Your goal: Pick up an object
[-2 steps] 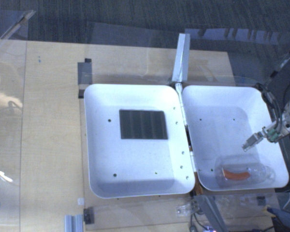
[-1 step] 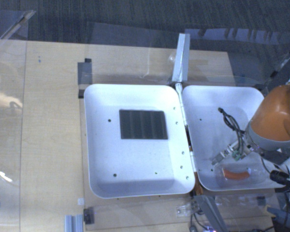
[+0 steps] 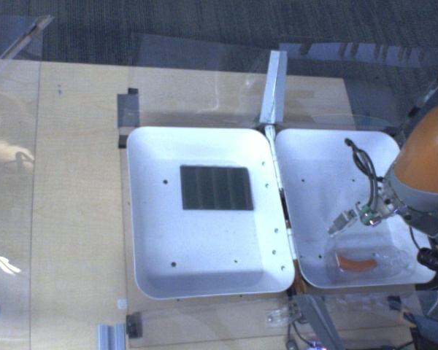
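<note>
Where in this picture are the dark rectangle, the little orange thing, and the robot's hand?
Dark rectangle point(image 3: 216, 188): camera view, middle of its ribbed top, left bin.
Orange thing point(image 3: 356, 265): camera view, middle of its length, right bin.
Hand point(image 3: 339, 226): camera view, the tip of the fingers.

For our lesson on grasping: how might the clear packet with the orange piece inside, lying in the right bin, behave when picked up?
The clear packet looks thin and wrinkled, so it probably flops and weighs little. Its glossy film may slip between fingers. The orange piece inside looks long and rounded, so it could shift or roll within.
</note>
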Action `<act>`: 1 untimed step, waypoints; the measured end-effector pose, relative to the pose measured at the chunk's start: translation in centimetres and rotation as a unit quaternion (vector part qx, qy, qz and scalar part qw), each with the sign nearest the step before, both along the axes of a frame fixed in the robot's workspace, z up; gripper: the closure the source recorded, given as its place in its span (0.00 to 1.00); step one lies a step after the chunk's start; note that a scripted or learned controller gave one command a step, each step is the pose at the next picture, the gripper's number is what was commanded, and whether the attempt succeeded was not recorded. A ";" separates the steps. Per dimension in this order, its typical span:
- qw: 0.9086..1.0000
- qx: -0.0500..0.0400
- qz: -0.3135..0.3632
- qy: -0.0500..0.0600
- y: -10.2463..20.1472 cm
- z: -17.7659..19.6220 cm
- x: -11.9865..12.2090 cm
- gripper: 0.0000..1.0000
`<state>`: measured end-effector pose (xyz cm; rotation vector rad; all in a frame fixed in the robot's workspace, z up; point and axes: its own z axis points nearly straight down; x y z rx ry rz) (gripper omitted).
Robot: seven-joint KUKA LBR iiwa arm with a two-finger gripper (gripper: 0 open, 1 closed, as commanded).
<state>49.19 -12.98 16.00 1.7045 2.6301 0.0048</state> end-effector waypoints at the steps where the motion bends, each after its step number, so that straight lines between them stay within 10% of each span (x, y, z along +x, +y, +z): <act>1: 0.998 -0.001 0.070 -0.003 2.0 -7.0 -0.1 0.00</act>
